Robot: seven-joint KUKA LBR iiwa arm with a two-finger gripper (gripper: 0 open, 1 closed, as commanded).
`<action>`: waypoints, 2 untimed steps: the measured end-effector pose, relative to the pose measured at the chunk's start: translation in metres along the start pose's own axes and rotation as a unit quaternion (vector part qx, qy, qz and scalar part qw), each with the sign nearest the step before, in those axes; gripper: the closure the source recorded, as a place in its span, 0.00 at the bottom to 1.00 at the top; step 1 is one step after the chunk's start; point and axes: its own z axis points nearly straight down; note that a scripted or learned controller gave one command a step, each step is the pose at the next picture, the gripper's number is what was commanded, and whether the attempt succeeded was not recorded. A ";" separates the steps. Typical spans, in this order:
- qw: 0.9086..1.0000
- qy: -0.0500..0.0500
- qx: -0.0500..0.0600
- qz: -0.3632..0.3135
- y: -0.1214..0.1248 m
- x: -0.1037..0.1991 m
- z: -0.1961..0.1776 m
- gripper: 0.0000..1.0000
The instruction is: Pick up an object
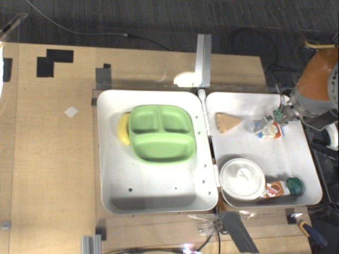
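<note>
In the right bin (pixel 299 157) lie a tan wedge-shaped piece (pixel 227 122), a small crumpled packet in blue, white and red (pixel 268 129), a round white lidded bowl (pixel 242 178) and a bottle with a green cap (pixel 282 187) lying on its side. The left bin (pixel 153 192) holds a green divided plate (pixel 160 133) with a yellow object (pixel 123 129) partly hidden under its left edge. My gripper (pixel 279 114) is low over the right bin's far right part, right at the packet's upper right end; whether it touches the packet is unclear.
The grey arm with its orange band (pixel 317 81) reaches in over the right bin's far right corner. A metal post (pixel 203 60) stands behind the seam between the bins. Cables lie on the dark floor beyond the bench.
</note>
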 end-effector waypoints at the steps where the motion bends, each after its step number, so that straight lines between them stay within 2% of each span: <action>1: 1.000 0.001 0.000 0.013 0.001 0.000 0.000 0.00; 2: 0.999 0.008 0.009 -0.037 0.000 0.025 -0.016 0.00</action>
